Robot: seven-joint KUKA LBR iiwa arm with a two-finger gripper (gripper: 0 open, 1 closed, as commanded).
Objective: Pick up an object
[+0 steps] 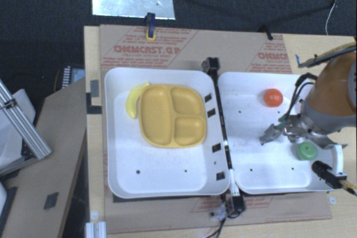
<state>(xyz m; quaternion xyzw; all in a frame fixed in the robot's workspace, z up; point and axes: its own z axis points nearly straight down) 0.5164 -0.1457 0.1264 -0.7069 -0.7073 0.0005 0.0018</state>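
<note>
Surface (pixel 167 44): lying across the middle of the frame, carrying 2 shallow white bins side by side.

Left bin (pixel 120 175): holding 1 yellow divided plate (pixel 170 115) with 3 compartments. A yellow banana (pixel 131 102) is sticking out from under the plate's upper-left edge; most of it is lying hidden beneath the plate.

Right bin (pixel 251 175): holding 1 orange-red ball (pixel 273 97) toward the upper right and 1 green round piece (pixel 306 151) at lower right, partly covered by the arm.

Arm (pixel 334 92): entering from the right edge of the frame, cut off there, orange band showing.

Claw (pixel 271 135): hanging low over the right bin, centre right of the frame, pointing left. Its grey tips are blurring together, so whether they are apart or together cannot be told. Nothing is showing between them. The ball is sitting apart, above it; the green piece is lying just beside its base.
</note>
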